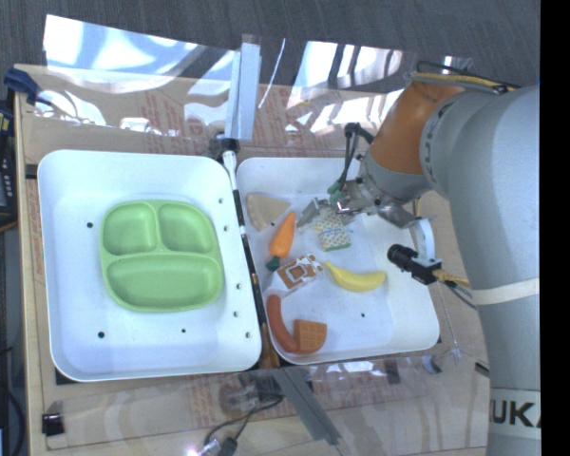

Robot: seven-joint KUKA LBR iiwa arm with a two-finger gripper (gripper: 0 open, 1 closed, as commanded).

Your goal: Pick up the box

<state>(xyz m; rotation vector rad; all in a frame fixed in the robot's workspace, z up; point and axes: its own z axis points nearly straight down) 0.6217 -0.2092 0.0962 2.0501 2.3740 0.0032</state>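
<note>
Right bin (413,326): hand (325,207) tips obscured above box (333,238).

Box (297,272) left of banana (355,277)

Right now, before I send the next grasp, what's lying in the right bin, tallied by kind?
Banana: 1
Carrot: 1
Sausage: 1
Waffle piece: 1
Small patterned box: 1
Checkered green packet: 1
Pale flat piece, kind unclear: 1
Total: 7
The pincer hangs over the packet.
</note>
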